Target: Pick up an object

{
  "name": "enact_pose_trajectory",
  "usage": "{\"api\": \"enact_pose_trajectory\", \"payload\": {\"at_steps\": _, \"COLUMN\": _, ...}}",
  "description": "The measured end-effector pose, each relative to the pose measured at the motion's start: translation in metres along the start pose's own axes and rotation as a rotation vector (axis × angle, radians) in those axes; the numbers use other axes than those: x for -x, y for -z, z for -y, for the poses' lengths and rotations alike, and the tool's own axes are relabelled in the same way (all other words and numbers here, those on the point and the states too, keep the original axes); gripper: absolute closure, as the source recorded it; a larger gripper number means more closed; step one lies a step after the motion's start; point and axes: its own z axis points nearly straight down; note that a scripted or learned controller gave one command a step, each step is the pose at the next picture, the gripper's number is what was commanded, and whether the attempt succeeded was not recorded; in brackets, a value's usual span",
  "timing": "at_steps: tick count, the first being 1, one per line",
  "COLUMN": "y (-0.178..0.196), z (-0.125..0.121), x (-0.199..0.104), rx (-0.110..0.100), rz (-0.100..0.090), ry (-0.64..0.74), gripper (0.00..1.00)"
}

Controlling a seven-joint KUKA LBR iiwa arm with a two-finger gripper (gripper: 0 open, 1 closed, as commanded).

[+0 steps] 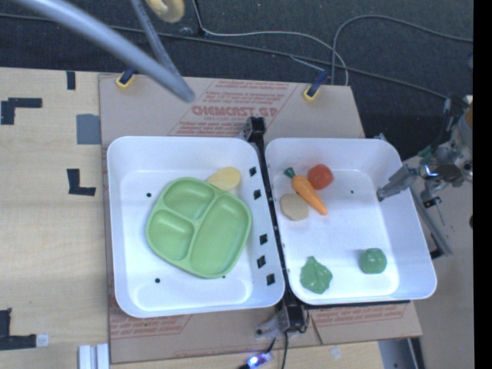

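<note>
Near edge, right bin (411,283): a leafy green piece (315,275) and a round green piece (373,260) lie apart on the white floor.
Mid, right bin: a carrot (307,194) lies touching a tan round piece (294,207), with a red tomato-like piece (320,176) just beside its leafy end; any of these could be the object to pick.
Left bin (123,229): a green divided plate (200,226) lies tilted, a yellow piece (224,178) touching its far rim.
Gripper (396,181): at the right bin's right wall, well apart from every object; whether the fingers are apart or together cannot be told.
Risk: the carrot cluster is tight, so a descent there may nudge neighbours or close on two at once; the rounded pieces may roll off the fingers.
Surface: cardboard sheet (231,102) under both bins, on a pale wooden bench (46,229).
Far: dark floor with cables (338,44).
</note>
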Motion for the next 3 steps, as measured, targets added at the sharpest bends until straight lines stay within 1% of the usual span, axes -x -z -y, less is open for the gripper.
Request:
{"api": "enact_pose_trajectory", "payload": {"at_steps": 1, "y": 0.006, "z": -0.002, "x": -0.001, "rx": 0.011, "rz": 0.003, "ry": 0.004, "gripper": 0.0}}
{"api": "enact_pose_trajectory", "payload": {"at_steps": 2, "y": -0.057, "z": 0.004, "x": 0.001, "rx": 0.005, "rz": 0.001, "ry": 0.003, "gripper": 0.0}}
{"api": "enact_pose_trajectory", "payload": {"at_steps": 3, "y": -0.116, "z": 0.01, "x": -0.007, "rx": 0.005, "rz": 0.0, "ry": 0.004, "gripper": 0.0}}
